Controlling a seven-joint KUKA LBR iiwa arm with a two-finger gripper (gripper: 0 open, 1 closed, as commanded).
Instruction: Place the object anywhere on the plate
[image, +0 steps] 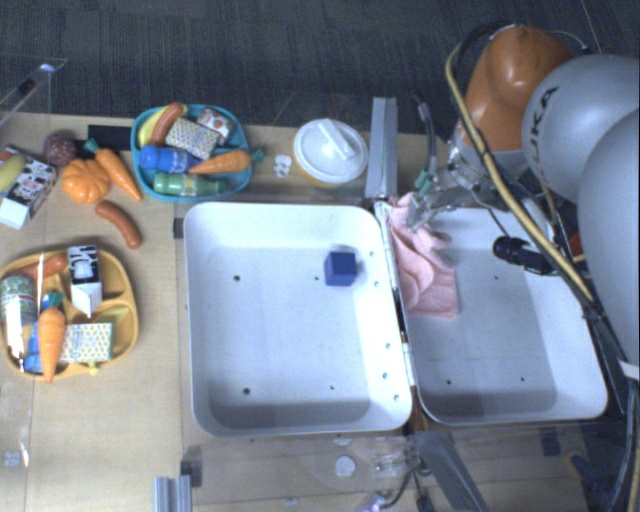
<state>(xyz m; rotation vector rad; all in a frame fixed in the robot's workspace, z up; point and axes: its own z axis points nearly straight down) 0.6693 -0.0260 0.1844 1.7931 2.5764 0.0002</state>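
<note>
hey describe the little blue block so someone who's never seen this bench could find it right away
Look at the left white bin of the two side by side. The blue block sits alone on its floor, toward the far right corner. It is the one dark, cube-shaped thing there; the pink cloth lies in the other bin.

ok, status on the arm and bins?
Gripper over right bin's top-left corner, at crumpled pink cloth. Small blue cube alone in left bin. Grasp unconfirmed.
</note>
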